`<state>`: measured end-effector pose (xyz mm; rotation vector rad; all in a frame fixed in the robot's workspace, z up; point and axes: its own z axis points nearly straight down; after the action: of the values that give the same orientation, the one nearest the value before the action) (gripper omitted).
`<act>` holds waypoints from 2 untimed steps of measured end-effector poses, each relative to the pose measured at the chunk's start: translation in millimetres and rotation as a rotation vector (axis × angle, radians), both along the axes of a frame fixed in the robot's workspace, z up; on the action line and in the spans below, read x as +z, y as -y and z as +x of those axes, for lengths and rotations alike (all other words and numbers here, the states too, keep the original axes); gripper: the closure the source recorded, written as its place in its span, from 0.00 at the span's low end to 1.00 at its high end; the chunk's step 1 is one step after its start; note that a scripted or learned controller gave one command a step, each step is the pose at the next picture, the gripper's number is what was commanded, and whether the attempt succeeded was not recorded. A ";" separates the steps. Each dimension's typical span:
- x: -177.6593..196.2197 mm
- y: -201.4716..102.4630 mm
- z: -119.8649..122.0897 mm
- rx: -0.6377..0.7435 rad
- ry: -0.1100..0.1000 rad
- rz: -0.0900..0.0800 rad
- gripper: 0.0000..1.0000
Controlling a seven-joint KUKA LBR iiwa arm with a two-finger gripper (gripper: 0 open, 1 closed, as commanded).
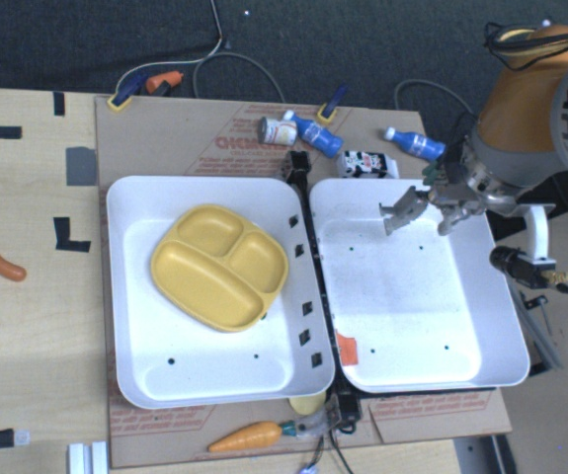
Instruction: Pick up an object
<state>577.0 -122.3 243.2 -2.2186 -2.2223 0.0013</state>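
Observation:
A yellow divided plate [221,265] lies in the left white bin [130,363], a little above its middle. My gripper [426,215] hangs over the upper part of the right white bin [491,368], far to the right of the plate. Its two grey fingers [399,213] are spread apart, open, with nothing between them. The bin floor shows bare white beneath them.
A small orange tag [347,350] sits at the right bin's lower left corner. Behind the bins lie two blue bottles [319,135] [415,144] and a small black-and-white pack [365,164]. A carrot [244,436] lies in front of the bins; a sausage [0,259] at far left.

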 end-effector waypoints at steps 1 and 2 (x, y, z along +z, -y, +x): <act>-133.3 -25.1 -30.5 0.000 -0.013 0.003 0.00; -124.8 -29.9 41.0 0.002 0.005 -0.001 0.00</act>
<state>618.1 -92.5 118.4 -2.2193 -2.2277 -0.0039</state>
